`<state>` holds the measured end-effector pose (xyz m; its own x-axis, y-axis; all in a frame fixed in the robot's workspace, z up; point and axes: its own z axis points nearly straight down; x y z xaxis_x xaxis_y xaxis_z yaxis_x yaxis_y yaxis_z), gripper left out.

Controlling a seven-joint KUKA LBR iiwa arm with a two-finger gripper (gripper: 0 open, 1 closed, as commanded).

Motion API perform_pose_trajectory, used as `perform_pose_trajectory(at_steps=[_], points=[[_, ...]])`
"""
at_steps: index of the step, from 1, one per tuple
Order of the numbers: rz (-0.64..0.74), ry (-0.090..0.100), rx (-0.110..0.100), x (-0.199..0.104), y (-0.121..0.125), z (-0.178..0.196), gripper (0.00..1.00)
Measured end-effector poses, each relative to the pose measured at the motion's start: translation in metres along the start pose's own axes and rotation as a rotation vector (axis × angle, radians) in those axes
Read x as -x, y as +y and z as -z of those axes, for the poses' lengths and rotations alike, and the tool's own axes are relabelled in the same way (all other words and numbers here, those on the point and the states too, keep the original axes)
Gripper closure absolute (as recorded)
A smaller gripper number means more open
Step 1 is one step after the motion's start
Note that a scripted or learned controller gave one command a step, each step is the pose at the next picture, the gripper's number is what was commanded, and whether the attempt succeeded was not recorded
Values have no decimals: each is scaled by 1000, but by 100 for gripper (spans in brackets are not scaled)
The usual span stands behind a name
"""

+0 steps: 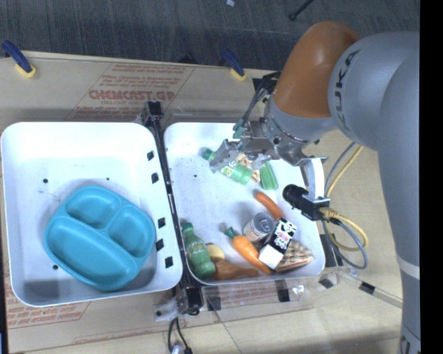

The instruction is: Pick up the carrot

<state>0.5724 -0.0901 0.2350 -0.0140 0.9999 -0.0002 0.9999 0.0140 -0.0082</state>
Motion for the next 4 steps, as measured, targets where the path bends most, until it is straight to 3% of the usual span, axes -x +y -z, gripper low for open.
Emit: perform_pose_trajectory(at_steps=[1,2,3,4], points=[[131,1,-7,63,-64,-106,0],[226,1,4,33,-95,-144,0],[649,-4,7,78,-95,-143,0],[690,-3,8,33,-93,-79,0]])
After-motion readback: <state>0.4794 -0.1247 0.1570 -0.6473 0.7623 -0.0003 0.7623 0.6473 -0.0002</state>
